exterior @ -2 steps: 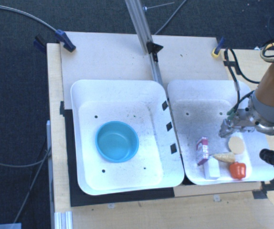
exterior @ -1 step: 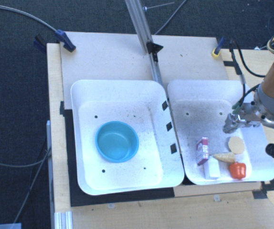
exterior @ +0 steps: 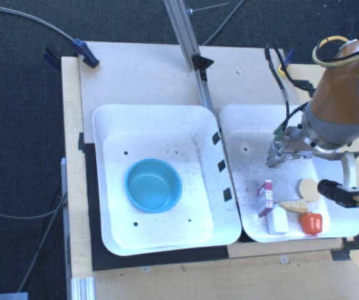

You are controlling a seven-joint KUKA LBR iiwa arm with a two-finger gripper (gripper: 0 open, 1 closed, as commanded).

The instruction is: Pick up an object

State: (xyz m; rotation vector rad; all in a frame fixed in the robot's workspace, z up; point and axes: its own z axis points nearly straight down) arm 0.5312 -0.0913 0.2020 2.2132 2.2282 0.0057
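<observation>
Over right bin [exterior: 248,130], fingers [exterior: 276,157] poised above bare floor, aperture unclear.

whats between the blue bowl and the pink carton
In the camera view, between the round blue plastic bowl and the small pink carton lie the two white bins' adjoining rims, with three black clips.

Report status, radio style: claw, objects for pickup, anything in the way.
Claw over right bin, nothing seen in it. Purple-and-white carton, white block, red pepper clustered at near edge. Blue bowl alone in left bin. Nothing blocking.
</observation>
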